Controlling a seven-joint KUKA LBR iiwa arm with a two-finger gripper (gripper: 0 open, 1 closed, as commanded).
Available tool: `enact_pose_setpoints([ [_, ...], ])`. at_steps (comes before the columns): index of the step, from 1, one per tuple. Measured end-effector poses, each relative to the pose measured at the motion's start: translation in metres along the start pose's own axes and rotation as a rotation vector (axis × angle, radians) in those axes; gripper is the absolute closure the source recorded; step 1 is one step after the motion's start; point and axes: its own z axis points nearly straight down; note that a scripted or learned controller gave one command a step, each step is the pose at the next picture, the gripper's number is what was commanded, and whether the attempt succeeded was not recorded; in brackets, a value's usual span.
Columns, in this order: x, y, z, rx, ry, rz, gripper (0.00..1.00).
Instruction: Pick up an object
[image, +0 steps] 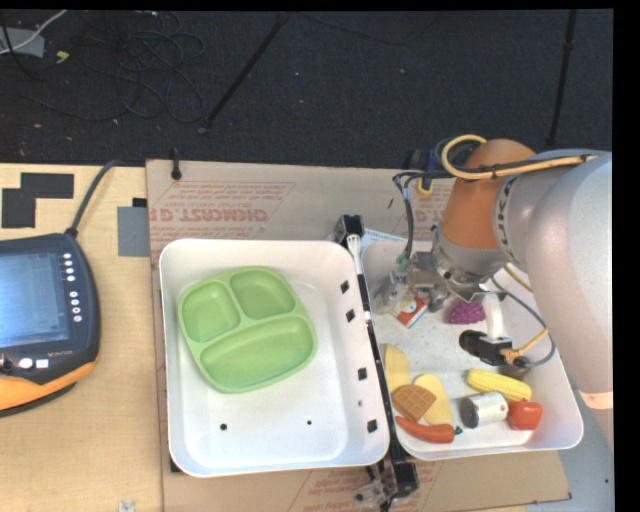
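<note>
Reaching into the right bin (560, 430), the arm (520, 220) hides its jaws, so their state cannot be told.

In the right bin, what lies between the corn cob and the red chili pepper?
In the camera view, a small silver can lies between the corn cob and the red chili pepper, on its side.

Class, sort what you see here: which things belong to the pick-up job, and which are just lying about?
Job: gripper, right bin, corn cob, red pepper, waffle, purple piece, metal can.
Lying about: green divided plate, left bin, handheld control pad.
</note>
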Motion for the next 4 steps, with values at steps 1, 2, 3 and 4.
enact_pose_setpoints([
  [1,-0.0040,0.0046,0.0010,0.017,0.005,0.002,0.00],
  [2,-0.0008,0.0045,0.0004,0.013,-0.002,0.006,0.00],
  [3,0.0023,0.0045,0.0003,0.012,-0.003,0.008,0.00],
  [4,0.0031,0.0047,0.0003,0.012,-0.003,0.005,0.00],
])
